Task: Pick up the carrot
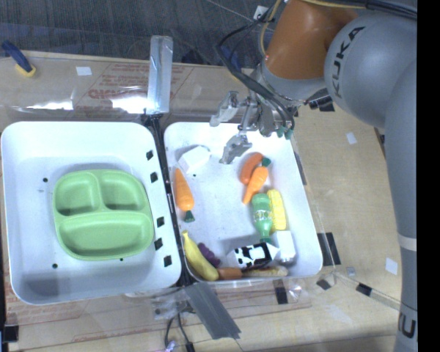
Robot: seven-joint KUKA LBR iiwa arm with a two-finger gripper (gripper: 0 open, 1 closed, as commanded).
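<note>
Two carrots lie in the right bin (308,196). One carrot (182,191) lies along the bin's left wall, green end toward the front. The second carrot (254,185) lies right of centre, its green top toward the back, touching a rounder orange piece (249,166). My gripper (231,131) hangs over the back of the right bin, just left of and behind that orange piece. It is open, with nothing between its fingers. One metal fingertip (235,149) is close to the orange piece.
A green bottle (262,215), a yellow corn cob (278,209), a black-and-white cow toy (252,255), a banana (197,259) and a white piece (193,157) share the right bin. The left bin (18,167) holds a green divided plate (103,213).
</note>
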